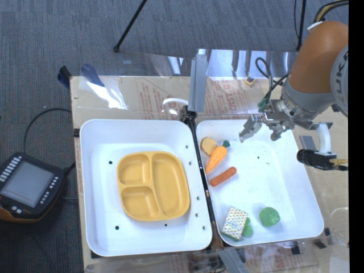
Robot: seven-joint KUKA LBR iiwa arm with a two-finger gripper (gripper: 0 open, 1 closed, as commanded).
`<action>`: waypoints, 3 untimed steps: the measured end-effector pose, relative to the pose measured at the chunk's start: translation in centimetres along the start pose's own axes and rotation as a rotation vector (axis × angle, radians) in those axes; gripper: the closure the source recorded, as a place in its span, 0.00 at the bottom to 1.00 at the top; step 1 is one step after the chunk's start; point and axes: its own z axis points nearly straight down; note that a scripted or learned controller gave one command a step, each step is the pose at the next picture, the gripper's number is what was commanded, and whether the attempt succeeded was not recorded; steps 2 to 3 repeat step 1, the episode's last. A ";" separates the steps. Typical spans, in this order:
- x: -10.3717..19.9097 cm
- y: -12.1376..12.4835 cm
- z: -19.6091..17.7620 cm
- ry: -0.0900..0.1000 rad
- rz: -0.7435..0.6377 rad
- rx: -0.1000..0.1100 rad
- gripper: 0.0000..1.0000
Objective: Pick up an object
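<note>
Two fingers [249, 131] of hand [263, 128] spread apart, holding nothing, above right bin [296, 192]

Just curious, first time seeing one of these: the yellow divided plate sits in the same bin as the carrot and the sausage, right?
Not quite. The camera view shows the yellow divided plate alone in the left bin; the carrot and sausage lie in the right bin.

tray [153, 185] yellow | bins [96, 152] white | carrot [216, 158] orange, green top | sausage [223, 176] orange-red | ball [269, 216] green | packet [234, 223] white, green-yellow pattern | arm [321, 56] orange band, grey
</note>
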 end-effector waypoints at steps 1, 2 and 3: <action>1.8 -1.4 12.1 0.001 0.048 0.013 0.00; 1.8 -1.4 12.1 0.001 0.048 0.013 0.00; 1.8 -1.4 12.1 0.001 0.048 0.013 0.00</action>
